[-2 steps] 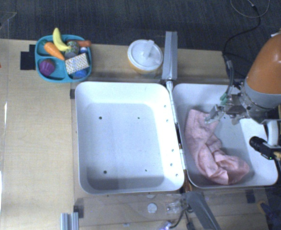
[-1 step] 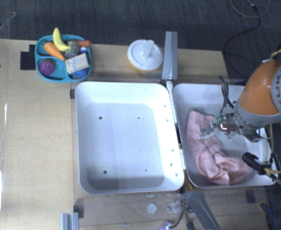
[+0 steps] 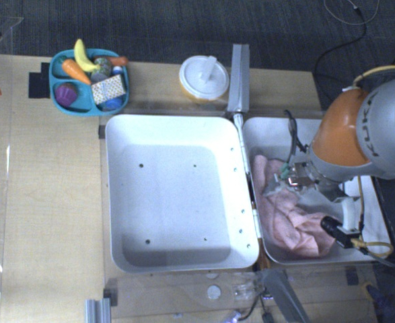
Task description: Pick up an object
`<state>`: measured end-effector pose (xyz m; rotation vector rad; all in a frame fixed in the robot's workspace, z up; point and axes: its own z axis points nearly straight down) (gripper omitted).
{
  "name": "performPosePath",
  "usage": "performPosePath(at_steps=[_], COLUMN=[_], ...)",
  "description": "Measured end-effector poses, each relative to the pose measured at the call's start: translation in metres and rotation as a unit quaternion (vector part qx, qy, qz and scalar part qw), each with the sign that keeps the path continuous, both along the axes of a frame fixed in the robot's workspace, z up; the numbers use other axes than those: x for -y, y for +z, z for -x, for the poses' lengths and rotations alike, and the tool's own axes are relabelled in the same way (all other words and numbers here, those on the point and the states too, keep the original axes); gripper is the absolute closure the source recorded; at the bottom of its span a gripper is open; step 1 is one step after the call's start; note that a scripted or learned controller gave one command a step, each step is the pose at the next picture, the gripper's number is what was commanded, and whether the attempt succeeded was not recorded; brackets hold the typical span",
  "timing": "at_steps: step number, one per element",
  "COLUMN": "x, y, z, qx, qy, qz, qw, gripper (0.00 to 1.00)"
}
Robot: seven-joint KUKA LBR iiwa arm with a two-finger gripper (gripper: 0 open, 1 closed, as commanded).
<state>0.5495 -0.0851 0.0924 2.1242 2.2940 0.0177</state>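
Gripper (image 3: 293,177) low over the pink cloth (image 3: 288,217) in the right bin (image 3: 271,128), jaws unreadable; next, a clean lift.

The arm (image 3: 358,136) hides part of the right bin (image 3: 251,180); pink cloth (image 3: 288,221) partly covered.

Part of a brand name is carried on the grey housing of the arm (image 3: 385,130), just right of its orange band (image 3: 342,130): the letters "KU" can be read in dark capitals running downward, the rest being cut off by the curve of the housing. No other text, number or sign can be read.
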Motion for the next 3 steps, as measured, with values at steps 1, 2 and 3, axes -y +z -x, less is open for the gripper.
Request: performPosePath(at_steps=[1,2,3], x=[0.002,-0.001,-0.010], y=[0.000,0.012,0.095], z=[-0.017,-0.021,-0.050], qx=[-0.001,0.003,-0.005], qy=[0.016,0.017,0.057], qz=[-0.0005,-0.0017,0.0000], qw=[0.9999,0.9998,0.9984], gripper=[0.00,1.00,1.00])
